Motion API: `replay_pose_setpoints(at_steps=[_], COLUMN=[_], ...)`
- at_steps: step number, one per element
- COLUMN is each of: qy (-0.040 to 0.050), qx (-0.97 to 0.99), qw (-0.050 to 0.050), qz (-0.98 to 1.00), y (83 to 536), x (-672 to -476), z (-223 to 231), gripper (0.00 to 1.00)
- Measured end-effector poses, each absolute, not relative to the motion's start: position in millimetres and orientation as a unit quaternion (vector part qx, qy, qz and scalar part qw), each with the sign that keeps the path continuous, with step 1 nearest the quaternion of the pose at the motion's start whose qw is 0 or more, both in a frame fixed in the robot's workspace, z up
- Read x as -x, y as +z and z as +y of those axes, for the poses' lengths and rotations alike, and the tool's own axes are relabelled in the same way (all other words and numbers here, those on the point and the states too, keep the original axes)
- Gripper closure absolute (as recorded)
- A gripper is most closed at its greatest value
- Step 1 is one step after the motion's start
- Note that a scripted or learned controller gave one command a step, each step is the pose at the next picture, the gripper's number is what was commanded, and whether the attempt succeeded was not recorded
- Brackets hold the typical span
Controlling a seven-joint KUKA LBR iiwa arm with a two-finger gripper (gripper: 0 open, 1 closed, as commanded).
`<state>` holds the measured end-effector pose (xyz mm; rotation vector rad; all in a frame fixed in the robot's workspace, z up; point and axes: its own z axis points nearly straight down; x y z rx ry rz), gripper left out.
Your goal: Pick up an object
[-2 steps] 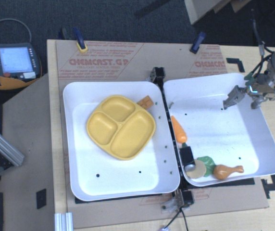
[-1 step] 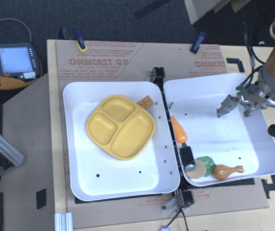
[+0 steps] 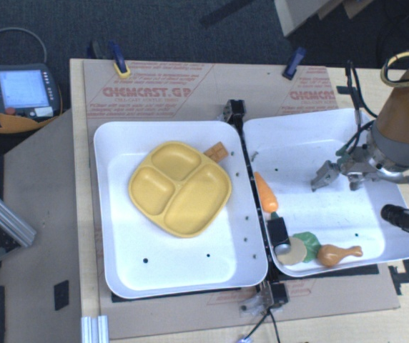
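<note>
Your gripper [image 3: 337,175] hangs over the right bin [image 3: 312,138] with its fingers spread apart and nothing between them. Below it, along that bin's left wall, you have a carrot [image 3: 265,192] and a black block [image 3: 277,230]. In the near corner lie a green piece [image 3: 309,240], a tan disc [image 3: 294,252] and a toy drumstick [image 3: 337,253]. The left bin [image 3: 119,213] holds a yellow divided plate [image 3: 180,189], with a small brown block [image 3: 216,151] at its far edge.

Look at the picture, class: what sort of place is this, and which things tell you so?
Probably a robot test lab, not a kitchen: a robot arm reaches over two white bins, toy food like a carrot lies inside, and a handheld control screen sits beside the bench.
</note>
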<state>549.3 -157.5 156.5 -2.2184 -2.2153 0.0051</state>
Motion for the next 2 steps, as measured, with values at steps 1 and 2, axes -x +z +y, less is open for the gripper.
replay_pose_setpoints(at_steps=[1,2], qy=[0.0005,-0.0011], qx=[0.707,0.708], qw=[0.001,-0.005], qz=[-0.707,-0.706], y=[95.4,110.8], x=[-546.9,-549.3], z=[-159.8,-161.7], gripper=[0.0,1.0])
